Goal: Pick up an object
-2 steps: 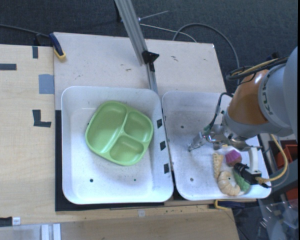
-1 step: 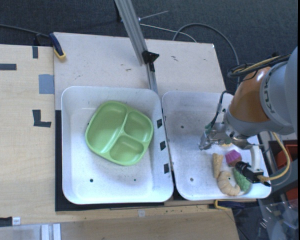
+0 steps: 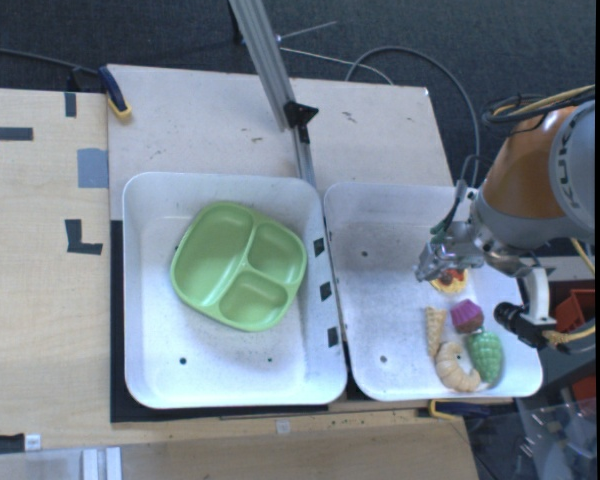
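Note:
In the right bin (image 3: 380, 268) lie several small toy foods: a yellow and red piece (image 3: 450, 284), a purple piece (image 3: 467, 316), a green one (image 3: 486, 355), a tan croissant-like one (image 3: 458, 370) and a pale stick (image 3: 435, 328). My gripper (image 3: 442, 261) hangs low over the right part of this bin, right above the yellow and red piece, which it partly hides. The arm's orange band (image 3: 525, 178) rises behind it to the right.
The left bin (image 3: 160, 358) holds a green divided plate (image 3: 240, 265). A metal pole (image 3: 270, 58) slants down to the divider between the bins. Cables (image 3: 450, 78) run behind the right bin. A yellow and blue clamp (image 3: 115, 93) sits at the bench's back left.

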Available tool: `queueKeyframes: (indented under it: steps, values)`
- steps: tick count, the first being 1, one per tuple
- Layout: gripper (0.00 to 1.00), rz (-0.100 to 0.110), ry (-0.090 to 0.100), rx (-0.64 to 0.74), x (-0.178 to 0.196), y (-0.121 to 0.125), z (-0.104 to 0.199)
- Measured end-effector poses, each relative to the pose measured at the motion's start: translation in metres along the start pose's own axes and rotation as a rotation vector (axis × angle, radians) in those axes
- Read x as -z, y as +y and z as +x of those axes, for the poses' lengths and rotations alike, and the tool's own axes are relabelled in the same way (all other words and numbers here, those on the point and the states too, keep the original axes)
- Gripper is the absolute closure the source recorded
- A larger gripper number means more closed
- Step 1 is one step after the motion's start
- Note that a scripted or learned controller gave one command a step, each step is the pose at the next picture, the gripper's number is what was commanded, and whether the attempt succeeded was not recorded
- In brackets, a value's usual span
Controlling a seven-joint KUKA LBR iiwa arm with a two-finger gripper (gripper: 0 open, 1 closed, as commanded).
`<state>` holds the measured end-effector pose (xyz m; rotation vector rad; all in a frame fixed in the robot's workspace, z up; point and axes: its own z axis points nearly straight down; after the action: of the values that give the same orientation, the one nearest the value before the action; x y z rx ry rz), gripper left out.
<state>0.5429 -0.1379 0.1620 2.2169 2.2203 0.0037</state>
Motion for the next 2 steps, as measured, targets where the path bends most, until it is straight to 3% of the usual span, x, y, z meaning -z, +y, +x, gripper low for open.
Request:
queueKeyframes:
  steps: [2]
  values:
    - [1.0, 0.0, 0.0, 0.0, 0.109, 0.0, -0.001]
